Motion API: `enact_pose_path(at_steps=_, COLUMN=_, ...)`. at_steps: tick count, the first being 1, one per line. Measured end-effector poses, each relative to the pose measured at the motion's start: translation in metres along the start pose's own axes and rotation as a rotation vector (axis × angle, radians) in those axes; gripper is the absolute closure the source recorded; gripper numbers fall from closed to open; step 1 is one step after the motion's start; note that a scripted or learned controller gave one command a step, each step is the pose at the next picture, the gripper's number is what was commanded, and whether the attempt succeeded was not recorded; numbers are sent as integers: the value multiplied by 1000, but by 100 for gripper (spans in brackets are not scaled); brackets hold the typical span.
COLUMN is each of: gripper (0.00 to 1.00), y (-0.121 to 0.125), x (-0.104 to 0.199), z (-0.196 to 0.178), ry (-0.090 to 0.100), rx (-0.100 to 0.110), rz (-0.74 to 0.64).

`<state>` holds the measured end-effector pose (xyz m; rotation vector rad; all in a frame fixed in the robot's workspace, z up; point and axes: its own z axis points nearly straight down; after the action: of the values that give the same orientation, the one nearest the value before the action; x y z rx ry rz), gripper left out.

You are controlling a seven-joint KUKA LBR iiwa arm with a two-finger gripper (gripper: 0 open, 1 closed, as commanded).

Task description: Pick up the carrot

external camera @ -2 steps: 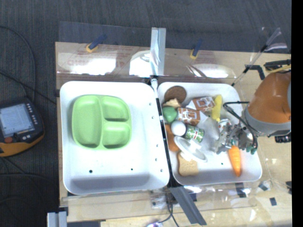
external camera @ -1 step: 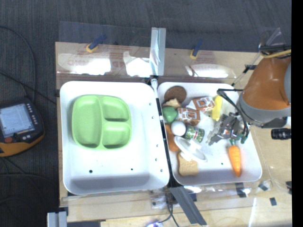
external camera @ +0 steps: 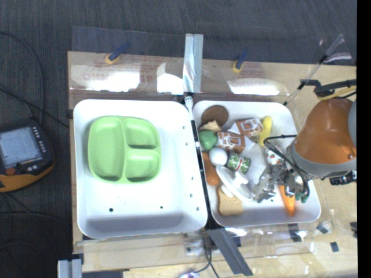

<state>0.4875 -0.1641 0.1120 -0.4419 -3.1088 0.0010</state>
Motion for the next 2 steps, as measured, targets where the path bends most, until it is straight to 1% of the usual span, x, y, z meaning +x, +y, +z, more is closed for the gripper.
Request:
enact_pose_path(at_steps=1, gripper=100, y=7, x=3, z=-121, ry=-13, rx=0, rz=-85)
enact_pose_path(at_steps=2, gripper=100, y=-25, x=-7, z=21, ry=-9, rx=0, rz=-419)
